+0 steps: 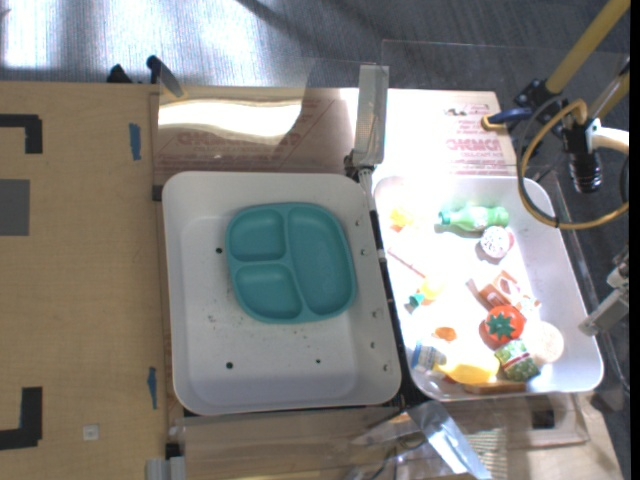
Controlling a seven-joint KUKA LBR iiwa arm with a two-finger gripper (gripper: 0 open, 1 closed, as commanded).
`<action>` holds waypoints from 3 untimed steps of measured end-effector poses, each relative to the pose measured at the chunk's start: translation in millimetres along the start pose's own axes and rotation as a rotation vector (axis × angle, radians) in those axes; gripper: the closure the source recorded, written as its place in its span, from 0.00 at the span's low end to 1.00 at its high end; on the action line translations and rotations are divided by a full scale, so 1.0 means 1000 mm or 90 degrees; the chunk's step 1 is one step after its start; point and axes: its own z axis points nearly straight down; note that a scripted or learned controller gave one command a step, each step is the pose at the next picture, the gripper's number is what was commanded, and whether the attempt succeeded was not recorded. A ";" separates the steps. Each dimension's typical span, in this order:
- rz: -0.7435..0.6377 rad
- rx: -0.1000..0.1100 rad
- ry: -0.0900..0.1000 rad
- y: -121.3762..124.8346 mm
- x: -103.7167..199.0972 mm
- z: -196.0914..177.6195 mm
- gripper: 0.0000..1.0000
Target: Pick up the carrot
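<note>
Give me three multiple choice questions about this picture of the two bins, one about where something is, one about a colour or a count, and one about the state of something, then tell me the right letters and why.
1. Where does the teal divided plate lie?
A. In the left bin
B. In the right bin
C. On the cardboard beside the bins

2. How many compartments does the teal divided plate have?
A. Two
B. Three
C. Five

3. How does the green bottle rest?
A. Standing upright
B. Lying on its side
C. Leaning against the plate

Answers: 1 A, since the plate sits in the middle of the left bin, apart from the small toys. 2 B, since two small wells on its left and one long well on its right can be counted. 3 B, since the bottle lies lengthwise on the floor of the right bin near its far end.
</note>
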 end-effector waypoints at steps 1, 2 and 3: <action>-0.321 0.002 0.004 -0.017 -0.010 -0.012 0.00; -0.322 0.006 0.004 -0.020 -0.010 -0.022 1.00; -0.371 0.003 0.001 -0.013 0.036 0.015 1.00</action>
